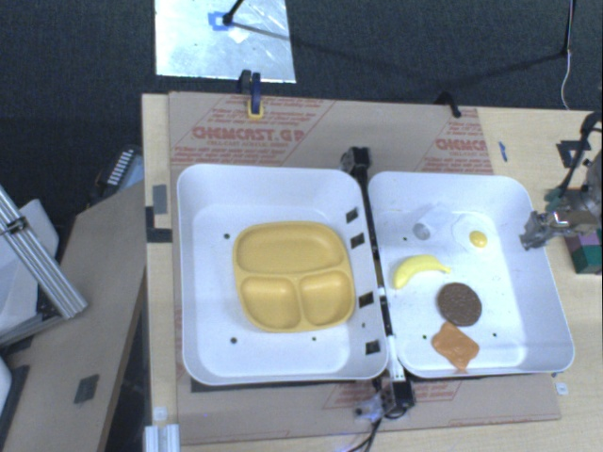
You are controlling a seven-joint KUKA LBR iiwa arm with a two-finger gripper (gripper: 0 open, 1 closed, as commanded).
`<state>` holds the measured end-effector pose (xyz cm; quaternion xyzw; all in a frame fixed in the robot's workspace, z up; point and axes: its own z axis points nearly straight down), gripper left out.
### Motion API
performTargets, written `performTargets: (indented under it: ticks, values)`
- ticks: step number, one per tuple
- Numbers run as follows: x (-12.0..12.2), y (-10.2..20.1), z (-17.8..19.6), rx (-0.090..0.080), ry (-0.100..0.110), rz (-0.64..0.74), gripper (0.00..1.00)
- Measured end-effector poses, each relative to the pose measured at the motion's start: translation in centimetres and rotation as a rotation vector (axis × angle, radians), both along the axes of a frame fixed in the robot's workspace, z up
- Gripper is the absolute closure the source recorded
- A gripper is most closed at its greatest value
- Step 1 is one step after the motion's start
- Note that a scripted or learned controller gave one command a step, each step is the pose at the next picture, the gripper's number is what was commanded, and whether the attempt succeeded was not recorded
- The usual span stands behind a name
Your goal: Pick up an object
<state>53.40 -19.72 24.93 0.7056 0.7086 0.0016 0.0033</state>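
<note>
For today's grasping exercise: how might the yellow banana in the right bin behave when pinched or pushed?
The banana looks like smooth toy plastic, so probably light, stiff and a bit slippery. Its curved shape lies flat on the right bin floor, so a push would likely spin or slide it rather than roll it.

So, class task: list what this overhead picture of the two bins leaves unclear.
- Gripper, camera view: cut off by the right edge and small; open or shut cannot be told.
- Pale grey thing in the right bin: too faint to identify.
- Yellow tray: whether its compartments hold anything small cannot be told.
</note>
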Motion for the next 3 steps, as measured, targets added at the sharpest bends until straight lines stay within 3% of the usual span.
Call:
performTargets:
  ticks: [1,3]
  values:
    - [0.1,0.0,2.4,0.001,0.002,0.000,1.00]
    - [0.2,10.2,0.8,0.004,0.005,0.005,1.00]
